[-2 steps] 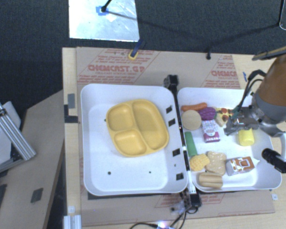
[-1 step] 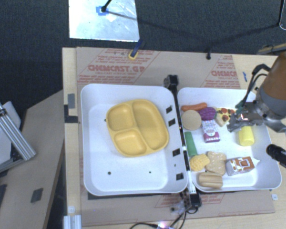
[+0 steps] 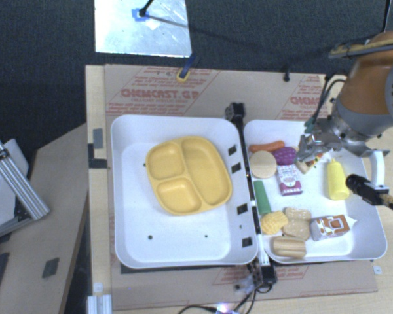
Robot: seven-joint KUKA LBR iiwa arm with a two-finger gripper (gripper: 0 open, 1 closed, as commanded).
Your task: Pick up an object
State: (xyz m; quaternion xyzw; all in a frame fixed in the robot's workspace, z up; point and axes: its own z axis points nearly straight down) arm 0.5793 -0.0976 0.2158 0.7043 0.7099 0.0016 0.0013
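Faintly, "CHEMCAST GP" reads on the board [image 3: 158, 94]; tool [image 3: 310, 150] grip state unclear.

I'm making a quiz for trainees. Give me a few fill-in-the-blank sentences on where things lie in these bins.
1. The yellow divided tray lies in the ____ bin.
2. The tray has ____ compartments.
3. The mustard bottle in the right bin is coloured ____.
4. The gripper hangs over the ____ bin.

Missing words: left; three; yellow; right
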